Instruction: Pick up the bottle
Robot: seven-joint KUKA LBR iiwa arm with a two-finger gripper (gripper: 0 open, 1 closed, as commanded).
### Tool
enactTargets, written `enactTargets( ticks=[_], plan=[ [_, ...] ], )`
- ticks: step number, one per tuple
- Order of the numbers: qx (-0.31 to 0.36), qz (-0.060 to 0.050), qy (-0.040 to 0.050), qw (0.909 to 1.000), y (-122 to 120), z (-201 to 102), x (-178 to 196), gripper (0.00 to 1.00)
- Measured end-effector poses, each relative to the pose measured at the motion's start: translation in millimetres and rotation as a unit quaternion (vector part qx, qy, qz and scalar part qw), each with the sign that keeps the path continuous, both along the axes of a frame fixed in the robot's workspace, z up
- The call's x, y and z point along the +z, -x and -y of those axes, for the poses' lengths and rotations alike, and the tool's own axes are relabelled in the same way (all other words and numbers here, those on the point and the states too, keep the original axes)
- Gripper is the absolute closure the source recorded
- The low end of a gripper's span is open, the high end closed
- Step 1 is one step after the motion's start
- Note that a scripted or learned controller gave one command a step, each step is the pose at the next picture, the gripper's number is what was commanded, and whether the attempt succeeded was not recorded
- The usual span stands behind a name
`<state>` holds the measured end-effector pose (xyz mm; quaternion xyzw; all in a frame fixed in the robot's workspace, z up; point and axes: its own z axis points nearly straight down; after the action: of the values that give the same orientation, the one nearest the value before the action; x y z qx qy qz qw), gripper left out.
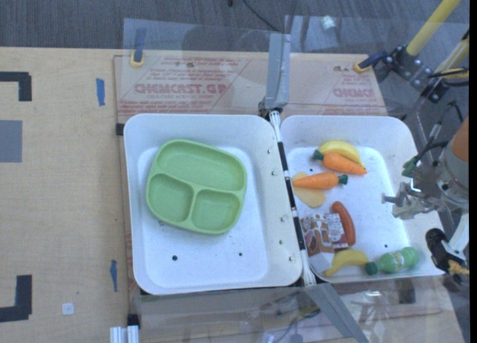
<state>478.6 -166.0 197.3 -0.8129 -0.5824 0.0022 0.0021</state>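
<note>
In the camera view, the green bottle [395, 261] was seen lying flat in the right bin's [399, 131] near right corner, beside a banana [347, 261]. The pincer [408, 201], poised above the right edge, would best be lowered across the bottle's body; its state could not be told.

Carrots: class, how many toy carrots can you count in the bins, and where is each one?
2, both in the right bin. One carrot lies near the far side beside a banana; the other carrot lies just left of it, nearer the divider. None seem hidden.
</note>
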Motion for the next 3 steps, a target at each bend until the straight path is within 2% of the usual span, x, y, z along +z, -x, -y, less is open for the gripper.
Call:
enactTargets(
  ticks=[1, 2, 3],
  plan=[
    [0.024, -0.001, 0.0009, 0.9997, -2, -15, 232, 1.00],
    [-0.010, 0.000, 0.0018, 0.9999, -34, -89, 235, 1.00],
    [-0.114, 0.000, 0.0026, 0.9935, -50, -145, 234, 1.00]
  ],
)
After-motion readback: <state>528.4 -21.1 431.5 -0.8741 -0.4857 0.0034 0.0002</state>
